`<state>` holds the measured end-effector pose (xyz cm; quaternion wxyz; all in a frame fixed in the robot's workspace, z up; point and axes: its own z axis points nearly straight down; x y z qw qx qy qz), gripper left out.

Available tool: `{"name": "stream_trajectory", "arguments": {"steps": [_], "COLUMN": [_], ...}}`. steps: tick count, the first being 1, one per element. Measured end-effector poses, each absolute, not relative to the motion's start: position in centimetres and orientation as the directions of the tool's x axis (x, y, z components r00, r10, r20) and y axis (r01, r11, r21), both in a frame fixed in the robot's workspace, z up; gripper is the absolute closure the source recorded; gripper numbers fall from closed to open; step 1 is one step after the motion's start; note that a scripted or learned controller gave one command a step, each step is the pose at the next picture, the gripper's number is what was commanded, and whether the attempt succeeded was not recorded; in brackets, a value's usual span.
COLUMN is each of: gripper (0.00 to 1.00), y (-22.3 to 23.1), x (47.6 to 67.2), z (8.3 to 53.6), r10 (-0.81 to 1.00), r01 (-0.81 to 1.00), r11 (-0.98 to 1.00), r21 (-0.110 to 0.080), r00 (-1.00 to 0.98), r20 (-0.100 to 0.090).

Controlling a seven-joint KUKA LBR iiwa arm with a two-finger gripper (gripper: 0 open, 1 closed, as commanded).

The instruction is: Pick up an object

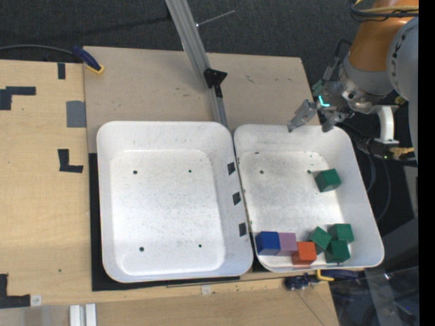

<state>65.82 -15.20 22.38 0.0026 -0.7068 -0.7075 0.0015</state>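
**Op:** Since any block would satisfy the task, I'm looking at the lone green block (327, 180), which sits apart in the right bin (299, 136), toward its right wall. The others crowd the near edge: a blue block (268, 242), a lilac block (287, 242), an orange block (306, 252) and three more green blocks (333, 240), all touching or nearly so.

**Sup:** And the pincer?

**Op:** The pincer (311, 116) hangs over the bin's far rim, fingers spread and nothing between them. So I'd judge nothing is done yet: approach, descent, closing and lift all remain.

**Sup:** Room to work?

**Op:** Plenty around the lone green block, with bare floor on its left and far sides; only the right wall is near. The cluster is tighter, pressed against the near wall with neighbours flanking each piece. The left bin (109, 138) has open floor, and the slanted metal rail (194, 36) crossing the worktop (149, 80) stands well left of the arm.
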Motion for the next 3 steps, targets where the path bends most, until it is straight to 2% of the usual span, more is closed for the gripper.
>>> {"name": "stream_trajectory", "arguments": {"steps": [1,3], "gripper": [0.00,0.00], "y": [-15.3,-15.7], "x": [65.9,65.8], "z": [22.7,11.2], "r10": [1.000,1.000], "r01": [1.000,1.000], "r11": [0.002,0.002], "r21": [-0.002,-0.009], "r00": [-0.002,-0.002], "r20": [-0.002,0.000]}}
